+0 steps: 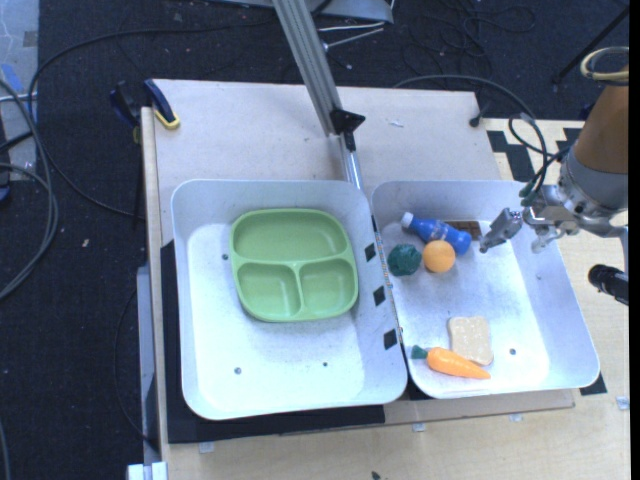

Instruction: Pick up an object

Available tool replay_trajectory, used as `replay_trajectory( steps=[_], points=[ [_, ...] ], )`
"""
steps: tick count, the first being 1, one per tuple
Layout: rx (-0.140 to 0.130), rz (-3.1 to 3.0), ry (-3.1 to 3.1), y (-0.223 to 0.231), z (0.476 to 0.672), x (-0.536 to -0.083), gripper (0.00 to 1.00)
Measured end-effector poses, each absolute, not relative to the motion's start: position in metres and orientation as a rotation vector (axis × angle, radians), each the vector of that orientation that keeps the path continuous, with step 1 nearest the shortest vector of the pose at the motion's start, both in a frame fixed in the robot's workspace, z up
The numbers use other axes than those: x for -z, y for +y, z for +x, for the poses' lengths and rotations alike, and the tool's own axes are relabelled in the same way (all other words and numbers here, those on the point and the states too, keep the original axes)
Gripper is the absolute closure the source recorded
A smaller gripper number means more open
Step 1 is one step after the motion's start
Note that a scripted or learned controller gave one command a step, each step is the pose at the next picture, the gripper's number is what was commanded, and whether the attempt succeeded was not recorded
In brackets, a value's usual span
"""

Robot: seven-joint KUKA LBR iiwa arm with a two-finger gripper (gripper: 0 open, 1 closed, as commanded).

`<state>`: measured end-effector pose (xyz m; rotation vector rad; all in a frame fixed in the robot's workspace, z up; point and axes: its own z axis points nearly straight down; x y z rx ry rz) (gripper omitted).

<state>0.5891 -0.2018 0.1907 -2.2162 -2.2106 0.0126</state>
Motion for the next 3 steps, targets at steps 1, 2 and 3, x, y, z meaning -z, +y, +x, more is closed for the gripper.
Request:
replay_trajectory(
  steps=[1, 2, 3],
  points=[
    [-0.001, -2.221, -2.223, -0.201, 0.593, -0.199, 0.00],
    [-0.005, -2.220, -2.218, -0.210, 0.596, -0.146, 0.00],
    [-0.003, -2.220, -2.220, -0.209, 0.596, -0.092, 0.00]
  ],
)
